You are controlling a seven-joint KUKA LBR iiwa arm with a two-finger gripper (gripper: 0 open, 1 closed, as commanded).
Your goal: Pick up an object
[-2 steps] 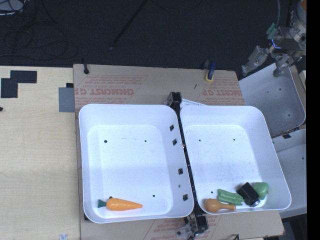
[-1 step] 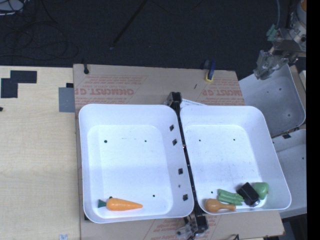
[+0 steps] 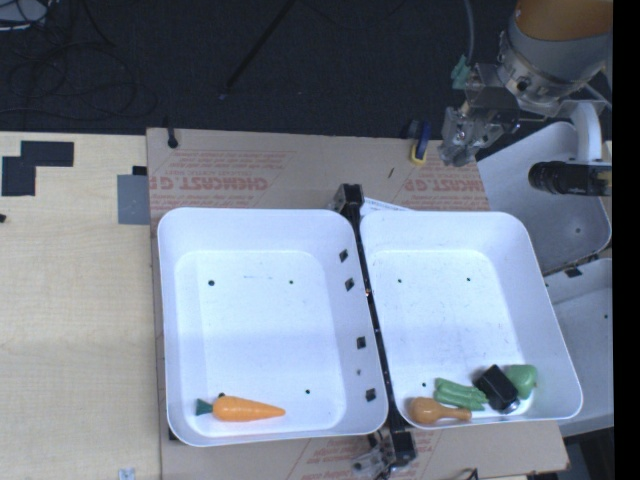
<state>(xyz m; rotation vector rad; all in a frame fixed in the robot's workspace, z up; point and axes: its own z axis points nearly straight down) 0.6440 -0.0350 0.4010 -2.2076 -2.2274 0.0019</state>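
One carrot [image 3: 248, 409] lies lengthwise along the left bin's [image 3: 180, 268] near wall, tip pointing right; gripper [image 3: 462, 148] raised beyond the bins, jaw state indiscernible.

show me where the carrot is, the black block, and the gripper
carrot [image 3: 248, 409]: camera view, middle of its orange body, left bin.
black block [image 3: 496, 388]: camera view, its top face, right bin's near corner.
gripper [image 3: 462, 151]: camera view, at its tip, above the bench behind the right bin.

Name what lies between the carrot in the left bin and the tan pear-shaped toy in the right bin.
In the camera view, between the carrot and the pear-shaped toy lie bare white floor and the bins' adjoining rims.
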